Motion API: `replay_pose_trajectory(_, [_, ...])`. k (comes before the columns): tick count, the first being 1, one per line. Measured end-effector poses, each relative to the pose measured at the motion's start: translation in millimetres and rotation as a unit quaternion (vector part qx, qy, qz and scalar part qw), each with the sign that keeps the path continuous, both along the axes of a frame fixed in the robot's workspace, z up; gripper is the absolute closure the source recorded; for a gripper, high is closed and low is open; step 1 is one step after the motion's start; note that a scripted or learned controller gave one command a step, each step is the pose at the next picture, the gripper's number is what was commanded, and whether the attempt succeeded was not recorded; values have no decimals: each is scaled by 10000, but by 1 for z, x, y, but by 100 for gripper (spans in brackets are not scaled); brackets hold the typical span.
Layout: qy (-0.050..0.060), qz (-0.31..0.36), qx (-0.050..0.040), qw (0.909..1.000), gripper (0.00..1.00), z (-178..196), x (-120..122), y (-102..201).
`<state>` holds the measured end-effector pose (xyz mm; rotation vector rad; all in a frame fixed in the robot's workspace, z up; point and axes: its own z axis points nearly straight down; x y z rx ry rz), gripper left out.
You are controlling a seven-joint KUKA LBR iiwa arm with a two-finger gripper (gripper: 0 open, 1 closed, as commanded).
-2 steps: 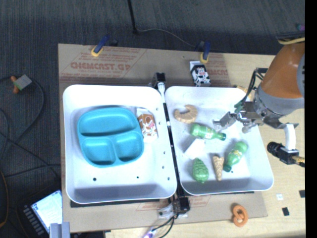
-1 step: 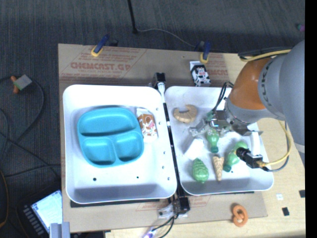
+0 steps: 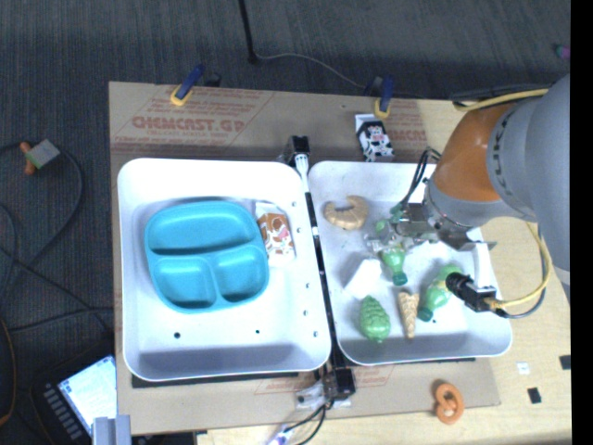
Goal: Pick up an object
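From my seat I see the arm [image 3: 500, 160] reaching in from the right of the frame, its gripper [image 3: 394, 239] down in the right bin [image 3: 482, 346], near the bin's middle. The fingers look close together around the top of a small green bottle [image 3: 397, 269], but glare and clutter blur them — I cannot tell whether they actually have hold of it.

Other things lie in the same bin: a tan croissant [image 3: 346, 213] toward the upper left, a green leafy piece [image 3: 373, 318] at the lower left, an ice-cream cone [image 3: 408, 313] just beside it, and a second green bottle [image 3: 434, 298] to the right.

The left bin [image 3: 139, 341] holds a blue divided tray [image 3: 204, 253] and a small snack packet [image 3: 275, 233] at the tray's upper right corner.

An orange pretzel [image 3: 448, 400] lies on the bench [image 3: 278, 128], below the right bin.
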<state>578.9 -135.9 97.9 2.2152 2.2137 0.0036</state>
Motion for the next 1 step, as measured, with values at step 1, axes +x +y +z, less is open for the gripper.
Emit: replay_pose_trajectory(1, [40, 13, 27, 10000, 100, 87, -27, 62])
